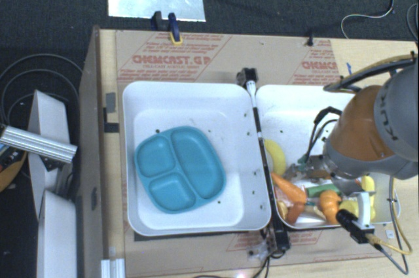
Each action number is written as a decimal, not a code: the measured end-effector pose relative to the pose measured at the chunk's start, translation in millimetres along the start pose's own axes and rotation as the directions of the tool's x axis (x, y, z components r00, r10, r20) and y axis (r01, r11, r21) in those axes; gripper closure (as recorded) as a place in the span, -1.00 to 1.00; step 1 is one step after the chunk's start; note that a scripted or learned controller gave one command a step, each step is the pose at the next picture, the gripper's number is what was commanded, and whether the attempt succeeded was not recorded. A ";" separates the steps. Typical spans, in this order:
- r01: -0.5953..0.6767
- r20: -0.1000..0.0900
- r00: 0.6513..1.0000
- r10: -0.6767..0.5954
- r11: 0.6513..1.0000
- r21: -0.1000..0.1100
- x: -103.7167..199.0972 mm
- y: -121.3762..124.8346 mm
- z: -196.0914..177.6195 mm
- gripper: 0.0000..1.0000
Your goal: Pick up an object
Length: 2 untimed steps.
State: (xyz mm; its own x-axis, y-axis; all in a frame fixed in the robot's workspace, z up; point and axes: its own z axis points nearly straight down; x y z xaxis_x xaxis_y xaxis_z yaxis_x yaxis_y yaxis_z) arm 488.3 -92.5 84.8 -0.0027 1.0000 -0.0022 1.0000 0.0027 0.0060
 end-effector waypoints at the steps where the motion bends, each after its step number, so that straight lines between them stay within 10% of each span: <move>1: 0.001 -0.001 1.000 -0.001 1.000 0.002 5.8 -0.4 0.3 -1.00; 2: 0.000 -0.003 1.000 0.000 1.000 0.003 4.0 -0.8 0.6 -1.00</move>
State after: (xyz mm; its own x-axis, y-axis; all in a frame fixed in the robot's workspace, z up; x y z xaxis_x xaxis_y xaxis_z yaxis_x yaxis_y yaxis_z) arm 487.4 -88.5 84.2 -0.0023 1.0000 0.0004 1.0000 0.0023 0.0034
